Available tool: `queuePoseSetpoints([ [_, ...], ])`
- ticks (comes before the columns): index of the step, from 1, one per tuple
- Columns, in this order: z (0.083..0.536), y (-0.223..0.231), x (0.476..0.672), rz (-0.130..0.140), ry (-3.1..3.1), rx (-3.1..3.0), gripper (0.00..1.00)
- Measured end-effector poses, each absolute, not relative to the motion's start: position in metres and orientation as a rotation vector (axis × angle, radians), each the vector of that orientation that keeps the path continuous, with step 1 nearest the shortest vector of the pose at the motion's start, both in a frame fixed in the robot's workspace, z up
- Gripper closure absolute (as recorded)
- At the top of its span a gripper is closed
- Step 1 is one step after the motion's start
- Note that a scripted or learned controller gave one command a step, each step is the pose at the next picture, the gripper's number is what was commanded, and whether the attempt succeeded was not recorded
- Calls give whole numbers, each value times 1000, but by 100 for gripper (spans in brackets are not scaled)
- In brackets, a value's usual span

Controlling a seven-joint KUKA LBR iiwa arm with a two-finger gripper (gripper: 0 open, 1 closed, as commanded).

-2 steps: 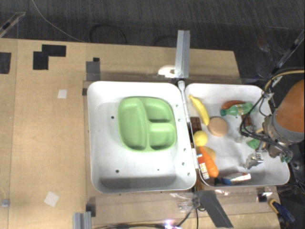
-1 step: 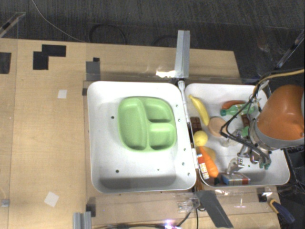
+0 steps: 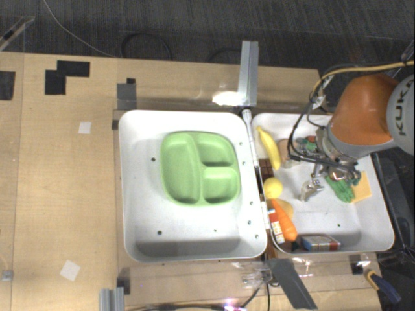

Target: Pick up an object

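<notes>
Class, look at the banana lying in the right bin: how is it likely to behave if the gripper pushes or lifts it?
The banana looks curved and smooth, so it may pivot or slide along the right bin when pushed rather than roll. Its narrow, tapering body probably suits a grasp across the middle. Lying close to the bin wall, it may leave little finger room there.

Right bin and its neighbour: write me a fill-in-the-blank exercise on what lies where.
1. The green divided tray lies in the ____ bin.
2. The banana lies along the right bin's ____ wall.
3. Below the banana sits a round yellow ____.
4. The gripper hangs over the ____ bin.

Missing words: left; left; lemon; right
</notes>
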State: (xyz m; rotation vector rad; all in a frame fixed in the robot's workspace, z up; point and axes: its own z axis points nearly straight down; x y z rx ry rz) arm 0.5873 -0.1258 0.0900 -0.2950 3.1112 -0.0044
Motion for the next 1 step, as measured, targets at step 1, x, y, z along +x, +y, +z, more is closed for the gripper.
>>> queuePoseSetpoints([
  [1,90,-92,578,-4,3114,-263,0],
])
